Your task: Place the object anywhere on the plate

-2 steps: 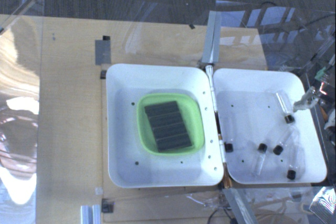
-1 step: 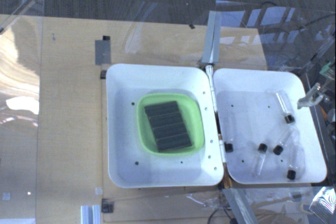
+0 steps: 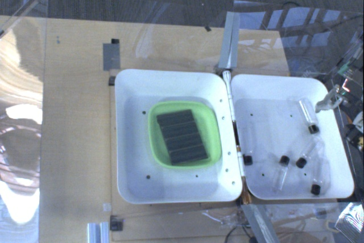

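On my feed, the dark grey ribbed rectangular block (image 3: 182,137) lies flat on the lime-green square plastic plate (image 3: 154,139). It sits fully inside the plate's rim, its long side running at a slight slant from upper left to lower right. The plate rests on the floor of the left shallow white bin (image 3: 170,75), roughly in the middle and a little toward the wall shared with the other bin.

The right shallow white bin (image 3: 273,81) touches the left one along that shared edge. In it I see several small clear vials with black caps (image 3: 307,114), scattered and lying on their sides. One is near the far right corner, and the others are loosely grouped toward the near right side. One black cap (image 3: 247,160) sits close to the left wall of that bin.

Both bins stand on the pale wooden counter (image 3: 74,122). A grey metal bar (image 3: 229,42) lies on the counter beyond the bins and points down at the seam between them. A small dark grey tab (image 3: 111,55) lies just beyond the left bin's far left corner.
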Controlling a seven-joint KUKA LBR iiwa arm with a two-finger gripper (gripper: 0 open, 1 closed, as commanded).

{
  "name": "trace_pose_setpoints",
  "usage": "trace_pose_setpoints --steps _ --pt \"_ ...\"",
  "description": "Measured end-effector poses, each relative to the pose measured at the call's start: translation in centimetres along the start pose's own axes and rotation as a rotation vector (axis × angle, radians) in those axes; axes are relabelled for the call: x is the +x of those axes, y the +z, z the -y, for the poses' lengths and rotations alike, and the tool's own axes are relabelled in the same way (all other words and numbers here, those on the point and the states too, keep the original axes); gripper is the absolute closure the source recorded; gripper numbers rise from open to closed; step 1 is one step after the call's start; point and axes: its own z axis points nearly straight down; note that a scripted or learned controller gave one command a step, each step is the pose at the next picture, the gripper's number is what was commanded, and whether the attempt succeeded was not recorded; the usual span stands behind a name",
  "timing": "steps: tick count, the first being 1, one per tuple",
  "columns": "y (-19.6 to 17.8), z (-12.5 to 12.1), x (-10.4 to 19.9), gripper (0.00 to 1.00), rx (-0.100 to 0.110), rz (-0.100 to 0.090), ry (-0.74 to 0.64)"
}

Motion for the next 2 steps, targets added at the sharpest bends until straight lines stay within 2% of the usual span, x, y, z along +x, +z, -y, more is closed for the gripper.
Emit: trace_pose_setpoints --steps 1,2 --pt "0.7 1.18 -1.71 0.0 0.003 0.0 0.058" --pt "-0.29 1.02 -1.89 0.0 0.0 0.0 0.09"
